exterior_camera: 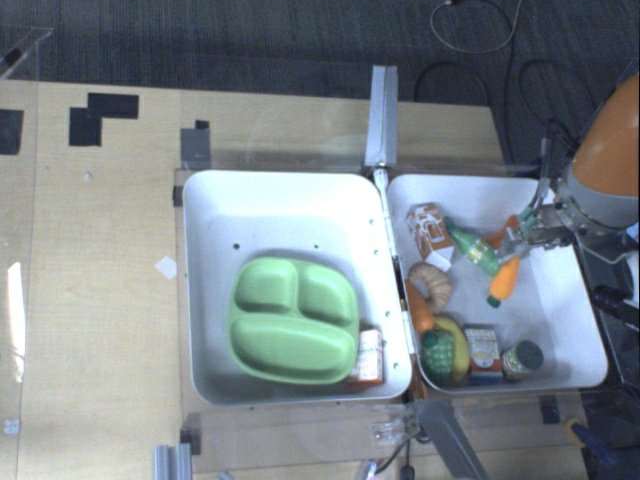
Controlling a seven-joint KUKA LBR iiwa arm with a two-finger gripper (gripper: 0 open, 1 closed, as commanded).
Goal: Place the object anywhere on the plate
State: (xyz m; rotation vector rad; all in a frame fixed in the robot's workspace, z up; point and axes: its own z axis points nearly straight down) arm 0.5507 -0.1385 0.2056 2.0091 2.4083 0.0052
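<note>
Pincer (524, 230) over right bin (590, 363), open/closed can't tell; labels on cartons unreadable; green plate (295, 318) in left bin (200, 268).

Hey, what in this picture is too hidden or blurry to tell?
- Gripper, camera view: small and blurred against the right bin; whether it grips the carrot is unclear.
- Box beside the green plate: label too small to read.
- Arm: cut off by the right edge.
</note>
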